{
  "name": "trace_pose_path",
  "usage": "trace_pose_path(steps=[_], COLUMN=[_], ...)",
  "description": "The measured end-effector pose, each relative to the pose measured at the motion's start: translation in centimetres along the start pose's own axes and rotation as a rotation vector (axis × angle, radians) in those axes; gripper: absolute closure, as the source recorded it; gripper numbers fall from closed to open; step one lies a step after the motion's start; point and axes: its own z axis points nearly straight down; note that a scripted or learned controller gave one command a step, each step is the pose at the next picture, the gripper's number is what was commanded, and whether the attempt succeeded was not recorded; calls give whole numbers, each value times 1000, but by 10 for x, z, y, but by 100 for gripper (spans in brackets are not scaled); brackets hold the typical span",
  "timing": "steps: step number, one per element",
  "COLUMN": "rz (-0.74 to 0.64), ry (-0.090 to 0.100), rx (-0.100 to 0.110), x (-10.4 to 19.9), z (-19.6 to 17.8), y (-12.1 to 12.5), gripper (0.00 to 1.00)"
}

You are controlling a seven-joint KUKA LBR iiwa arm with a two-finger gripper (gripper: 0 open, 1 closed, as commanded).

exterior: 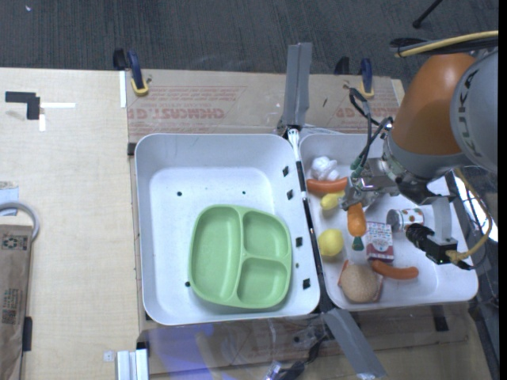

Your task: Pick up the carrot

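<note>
The carrot (356,220) is a short orange piece with a green tip pointing toward the front, lying in the right bin (444,291) near its middle. My gripper (358,196) comes down from the grey and orange arm directly over the carrot's far end and hides that end. Whether it touches the carrot is unclear from this angle.
Around the carrot lie an orange-red sausage (326,185), a white lumpy item (322,165), a small yellow piece (329,203), a lemon (330,242), a red-and-white carton (379,241), a bun (360,283), and another sausage (396,272). The left bin (158,212) holds a green divided plate (241,256).
</note>
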Motion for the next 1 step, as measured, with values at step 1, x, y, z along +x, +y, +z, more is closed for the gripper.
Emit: trace_pose_path(steps=[1], rz=[-27], ry=[-1], rx=[0], x=[5], z=[-29], y=[55], gripper=[100])
